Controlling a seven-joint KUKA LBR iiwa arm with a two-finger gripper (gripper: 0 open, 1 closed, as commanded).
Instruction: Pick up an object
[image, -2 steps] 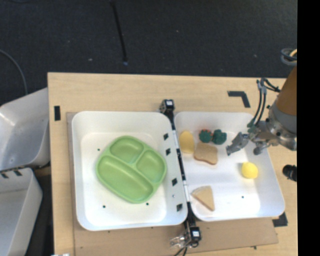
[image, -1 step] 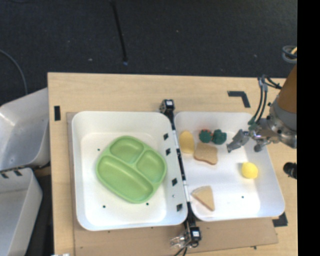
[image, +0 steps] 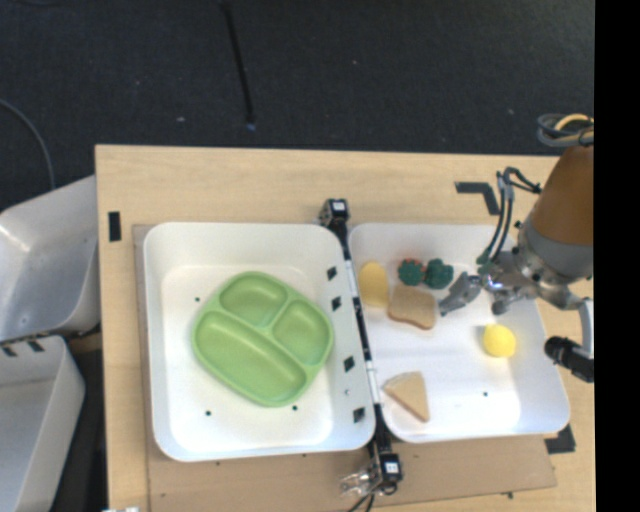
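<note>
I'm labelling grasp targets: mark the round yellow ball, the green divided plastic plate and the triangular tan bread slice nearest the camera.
Round yellow ball (image: 499, 341), camera view, its centre.
Green divided plastic plate (image: 262, 338), camera view, central ridge.
Triangular tan bread slice (image: 408, 394), camera view, its top face.

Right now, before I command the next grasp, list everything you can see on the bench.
bench: 1, light wood, under both bins
left bin: 1, white, holds the tray
tray: 1, green, three compartments, middle of left bin
right bin: 1, white, holds the small objects
yellow block: 1, right bin's left side
green pieces: 2, dark green, right bin's far side
tan slice: 1, below green pieces
tan wedge: 1, near corner
yellow ball: 1, right side
gripper: 1, grey, above right bin
</note>
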